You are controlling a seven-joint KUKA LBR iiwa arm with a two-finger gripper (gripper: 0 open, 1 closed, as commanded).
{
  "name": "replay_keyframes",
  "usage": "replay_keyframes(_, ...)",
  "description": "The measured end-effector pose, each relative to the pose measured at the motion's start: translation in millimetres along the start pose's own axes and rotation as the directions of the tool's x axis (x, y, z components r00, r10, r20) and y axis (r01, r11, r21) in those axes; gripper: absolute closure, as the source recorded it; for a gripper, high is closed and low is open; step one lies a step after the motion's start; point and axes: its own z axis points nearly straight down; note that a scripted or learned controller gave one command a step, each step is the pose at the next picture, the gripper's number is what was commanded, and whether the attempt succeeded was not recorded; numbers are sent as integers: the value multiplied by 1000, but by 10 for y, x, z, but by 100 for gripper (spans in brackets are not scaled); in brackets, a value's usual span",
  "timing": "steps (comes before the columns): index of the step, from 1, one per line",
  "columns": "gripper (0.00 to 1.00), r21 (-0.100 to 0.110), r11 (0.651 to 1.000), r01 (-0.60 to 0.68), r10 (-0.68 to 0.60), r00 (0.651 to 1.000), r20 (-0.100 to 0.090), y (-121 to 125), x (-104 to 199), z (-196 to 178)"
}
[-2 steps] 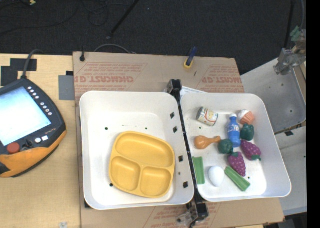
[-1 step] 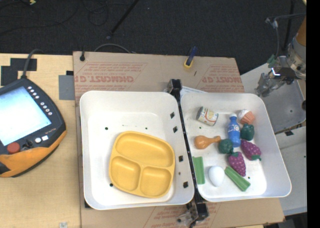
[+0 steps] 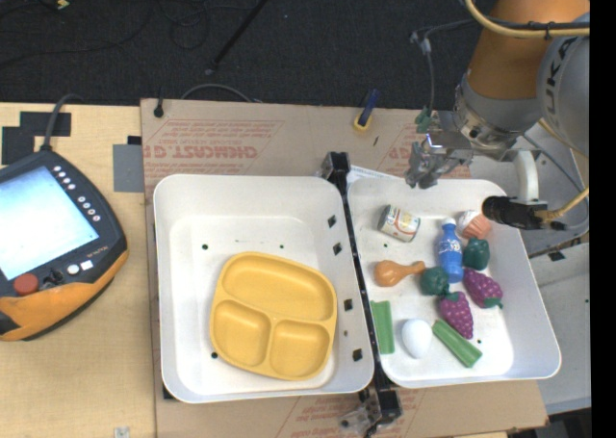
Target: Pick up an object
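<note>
Closest to the cam, at the near end of the right bin [image 3: 539, 354], there's a white egg [image 3: 416, 337]. It's got a flat green block [image 3: 383, 326] on its left and a long green veg [image 3: 456, 343] lying at a slant on its right. Just behind those is a purple grape bunch [image 3: 456, 313], w/ a second grape bunch [image 3: 483, 287] a bit further back and to the right.

Mid-bin there's an orange gourd-ish thing [image 3: 397, 272] lying on its side, w/ a dark green lump [image 3: 433, 281] right next to it. Blue bottle [image 3: 449, 249] is just behind that lump, and another dark green piece [image 3: 475, 254] sits beside the bottle. Further back is a small can [image 3: 397, 223] tipped on its side, plus a pinkish-orange item [image 3: 473, 225] near the right wall.

Left bin [image 3: 183, 234] has a yellow divided tray [image 3: 274, 316] lying flat toward its near side. Both bins sit on a cardboard sheet [image 3: 250, 142]. Off to the left on the bench there's a teach pendant [image 3: 53, 234] w/ its screen lit.

Gripper [image 3: 423, 165] is up by the far edge of the right bin, behind the can and not touching any of the pickable stuff. Nothing visibly in it. Can't tell if it's spread or pressed together, too dark and cluttered there. Arm [image 3: 525, 41] comes in from the upper right, orange band showing.
</note>
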Motion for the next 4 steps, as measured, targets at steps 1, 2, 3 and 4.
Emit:
replay_keyframes(1,100,3,1000,-5,5,1000,3,-102,897,315)
replay_keyframes(2,100,-7,1000,-10,10,1000,5,-87,1289,-295)
replay_keyframes(3,100,-20,1000,-15,15,1000,7,-487,763,-1988)
replay_keyframes(4,100,-3,1000,-19,19,1000,8,-849,87,-2078)
